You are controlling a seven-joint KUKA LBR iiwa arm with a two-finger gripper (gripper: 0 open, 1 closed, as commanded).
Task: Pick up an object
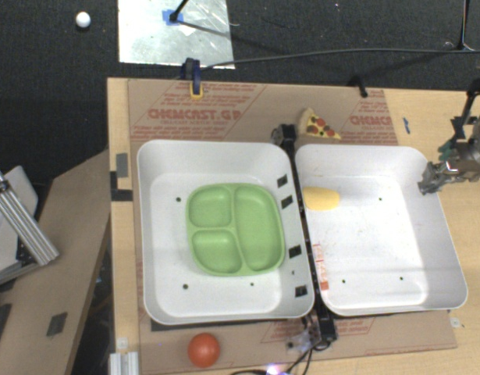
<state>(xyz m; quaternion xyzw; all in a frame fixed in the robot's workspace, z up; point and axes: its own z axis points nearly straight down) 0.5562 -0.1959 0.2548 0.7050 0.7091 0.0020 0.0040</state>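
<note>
A yellow rounded object [321,200] lies in the right bin [396,287] close to its left wall. My gripper [436,180] hangs at the right bin's far right edge, well to the right of the yellow object. A green three-compartment plate [235,228] rests in the middle of the left bin [158,209]. Nothing shows between the gripper's tips.
A toy pizza slice [318,125] lies on the cardboard behind the bins. A red-orange ball [203,349] sits on the bench in front of the left bin. A foil sheet [174,22] and a small white ball [83,19] lie on the dark floor at the back.
</note>
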